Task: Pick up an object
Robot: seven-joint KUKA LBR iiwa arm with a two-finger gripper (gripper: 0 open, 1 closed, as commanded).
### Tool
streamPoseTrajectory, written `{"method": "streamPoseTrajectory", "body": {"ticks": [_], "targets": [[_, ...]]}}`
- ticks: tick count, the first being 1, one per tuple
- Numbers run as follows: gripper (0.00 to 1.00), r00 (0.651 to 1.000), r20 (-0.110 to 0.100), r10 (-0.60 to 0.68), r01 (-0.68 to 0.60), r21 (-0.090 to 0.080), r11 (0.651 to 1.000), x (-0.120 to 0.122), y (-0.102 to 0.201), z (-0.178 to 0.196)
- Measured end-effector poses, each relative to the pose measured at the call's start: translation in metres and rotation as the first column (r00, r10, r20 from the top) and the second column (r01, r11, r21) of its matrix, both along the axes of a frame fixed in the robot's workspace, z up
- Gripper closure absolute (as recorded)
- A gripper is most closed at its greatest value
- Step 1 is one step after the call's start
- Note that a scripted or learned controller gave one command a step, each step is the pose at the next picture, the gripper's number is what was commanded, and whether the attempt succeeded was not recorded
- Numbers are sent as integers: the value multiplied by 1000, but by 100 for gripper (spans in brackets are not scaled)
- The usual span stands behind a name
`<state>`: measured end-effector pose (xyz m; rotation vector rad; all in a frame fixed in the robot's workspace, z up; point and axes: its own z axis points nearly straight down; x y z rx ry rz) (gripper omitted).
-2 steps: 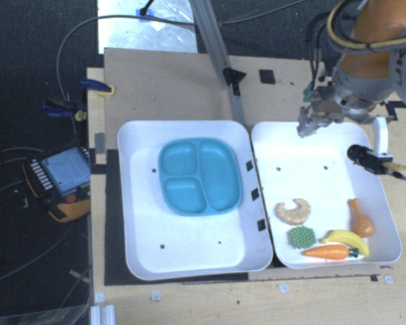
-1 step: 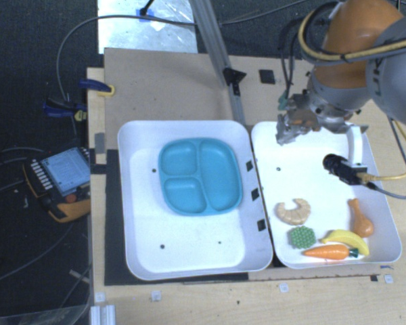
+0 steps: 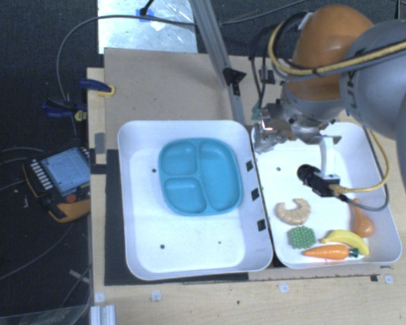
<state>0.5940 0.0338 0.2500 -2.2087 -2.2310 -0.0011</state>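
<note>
Glossy white plastic bins (image 3: 189,249). Smooth blue plastic tray (image 3: 199,176), slight sheen. Matt brown board (image 3: 162,87) under bins. Arm (image 3: 386,73) smooth grey, satin; band (image 3: 331,29) glossy orange. Carrot (image 3: 325,252) and banana (image 3: 348,239) shiny plastic.

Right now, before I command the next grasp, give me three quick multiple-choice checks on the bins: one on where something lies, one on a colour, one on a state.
1. Where is the divided plate?
A. left bin
B. right bin
C. on the bench outside the bins

2. What colour is that plate?
A. red
B. blue
C. yellow

3. How does the carrot lie?
A. standing upright
B. hanging from the arm
C. flat in the right bin, beside the banana

Key: 1 A, the plate rests in the left bin. 2 B, it is plainly light blue. 3 C, the carrot lies on the bin floor at the near edge, just below the banana.
</note>
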Motion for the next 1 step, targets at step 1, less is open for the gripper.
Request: {"method": "streamPoseTrajectory", "body": {"ticks": [1], "targets": [[100, 1000, 1, 0, 0, 0, 1000, -11, 47, -8]]}}
